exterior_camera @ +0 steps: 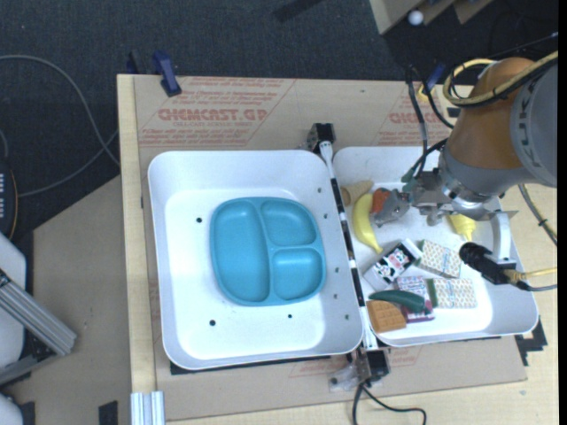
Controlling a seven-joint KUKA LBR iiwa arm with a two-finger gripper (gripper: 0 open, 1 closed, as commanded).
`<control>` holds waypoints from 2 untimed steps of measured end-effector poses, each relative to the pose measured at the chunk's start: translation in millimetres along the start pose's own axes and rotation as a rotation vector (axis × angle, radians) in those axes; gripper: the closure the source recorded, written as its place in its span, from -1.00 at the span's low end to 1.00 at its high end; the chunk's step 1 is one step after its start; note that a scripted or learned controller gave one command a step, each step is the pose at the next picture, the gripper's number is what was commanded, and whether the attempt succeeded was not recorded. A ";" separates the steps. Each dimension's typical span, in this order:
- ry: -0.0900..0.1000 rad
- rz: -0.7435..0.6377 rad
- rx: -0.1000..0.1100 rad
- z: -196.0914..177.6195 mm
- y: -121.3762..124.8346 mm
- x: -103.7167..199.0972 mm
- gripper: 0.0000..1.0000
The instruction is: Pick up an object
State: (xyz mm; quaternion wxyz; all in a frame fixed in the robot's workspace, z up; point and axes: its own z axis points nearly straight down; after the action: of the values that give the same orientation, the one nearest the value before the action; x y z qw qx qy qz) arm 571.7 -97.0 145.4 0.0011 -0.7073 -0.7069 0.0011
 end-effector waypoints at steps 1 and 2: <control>0.000 -0.001 -0.002 38.0 85.9 -13.7 -1.00; -0.002 0.001 -0.003 61.0 21.8 0.2 -1.00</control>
State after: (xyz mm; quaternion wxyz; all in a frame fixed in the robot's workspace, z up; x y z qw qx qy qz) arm 593.3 -96.8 84.3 -0.0003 -0.7078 -0.7065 0.0007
